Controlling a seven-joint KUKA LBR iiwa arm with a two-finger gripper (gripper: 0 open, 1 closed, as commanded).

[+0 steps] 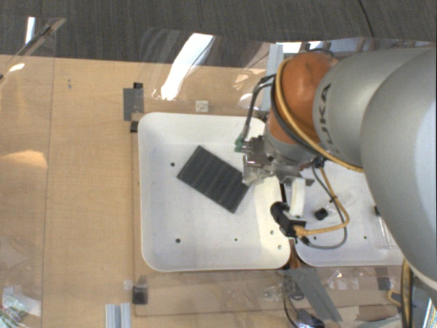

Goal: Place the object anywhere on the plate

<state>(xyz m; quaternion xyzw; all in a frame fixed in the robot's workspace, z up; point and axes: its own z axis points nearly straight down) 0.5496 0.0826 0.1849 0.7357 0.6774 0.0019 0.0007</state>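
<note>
From the overhead camera, the grey arm point(369, 115) swept in from the right, its orange band point(300, 87) sitting over the seam between the two white bins. The gripper point(254, 169) hovered at the right edge of the dark ribbed plate point(213, 179), which lay tilted in the left bin point(164, 244). Whether anything was clamped there could not be told; the wrist hid it. Yellow and black cables point(321, 231) dangled over the right bin point(355, 251), crowding that side.
</note>
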